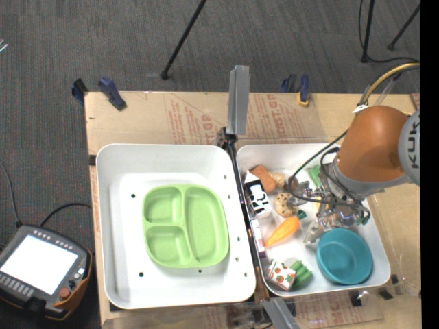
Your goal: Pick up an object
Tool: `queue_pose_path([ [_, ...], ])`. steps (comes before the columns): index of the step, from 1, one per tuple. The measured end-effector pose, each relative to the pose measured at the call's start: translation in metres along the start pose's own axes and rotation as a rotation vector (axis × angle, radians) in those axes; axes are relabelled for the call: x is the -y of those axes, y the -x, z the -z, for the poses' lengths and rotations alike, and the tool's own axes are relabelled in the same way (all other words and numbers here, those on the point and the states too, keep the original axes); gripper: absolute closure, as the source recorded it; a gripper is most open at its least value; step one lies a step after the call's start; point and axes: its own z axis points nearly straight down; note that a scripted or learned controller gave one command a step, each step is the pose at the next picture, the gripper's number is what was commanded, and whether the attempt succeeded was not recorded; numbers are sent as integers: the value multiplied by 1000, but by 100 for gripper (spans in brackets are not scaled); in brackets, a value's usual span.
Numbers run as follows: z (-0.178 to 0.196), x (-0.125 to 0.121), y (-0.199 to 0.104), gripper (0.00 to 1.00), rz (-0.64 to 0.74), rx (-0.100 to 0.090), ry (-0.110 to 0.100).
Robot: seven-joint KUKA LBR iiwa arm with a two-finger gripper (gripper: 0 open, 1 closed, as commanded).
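The right bin (384, 266) holds several small objects: an orange carrot (282, 231), a round cookie (284, 203), a brown bread-like piece (266, 178), a black-and-white box (256, 197), a strawberry-print carton (281, 274) with a green item (302, 273) beside it, and a teal bowl (343, 255). My gripper (322, 226) reaches down into this bin between the carrot and the bowl, just above the bowl's rim. The wrist and cables hide its fingertips.
The left bin (116, 184) holds a green divided plate (185, 226). A grey post (239, 101) stands at the back between the bins. A tablet pendant (41, 269) lies on the floor at the left. Blue clamps (110, 91) grip the bench's back edge.
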Motion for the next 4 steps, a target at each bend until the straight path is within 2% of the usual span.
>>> queue_pose_path([
  [1, -1, 17, -93, 0, -41, -2, 4],
  [2, -1, 58, -27, 0, -111, 3, 2],
  [3, 0, -6, 3, 0, -116, 2, 3],
  [4, 0, -3, 70, 0, 140, -3, 2],
])
